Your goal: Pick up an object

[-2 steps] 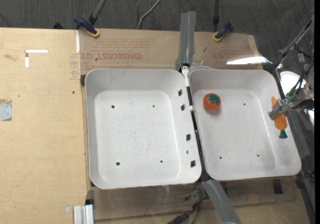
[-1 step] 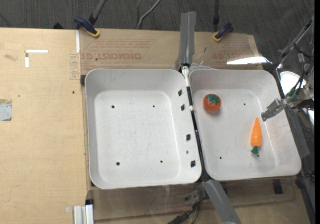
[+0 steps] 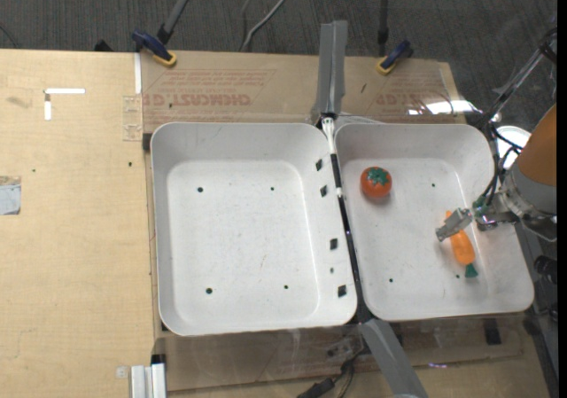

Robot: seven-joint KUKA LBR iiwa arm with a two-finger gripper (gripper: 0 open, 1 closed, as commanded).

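Fixed overhead camera, slanted down on bins (image 3: 159,210).

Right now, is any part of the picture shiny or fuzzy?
In the camera view, a shiny glare sits on the cardboard behind the right bin; the arm at the right edge looks blurry; the tomato and carrot look fairly sharp.

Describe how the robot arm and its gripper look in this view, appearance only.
At the right edge, the arm shows a rounded orange band above a grey wrist section. Thin cables, one green-tinted, run along the wrist toward the small grey metal gripper, which is slim and angular, ending in a pale metallic tip. Finer markings are too small to make out.
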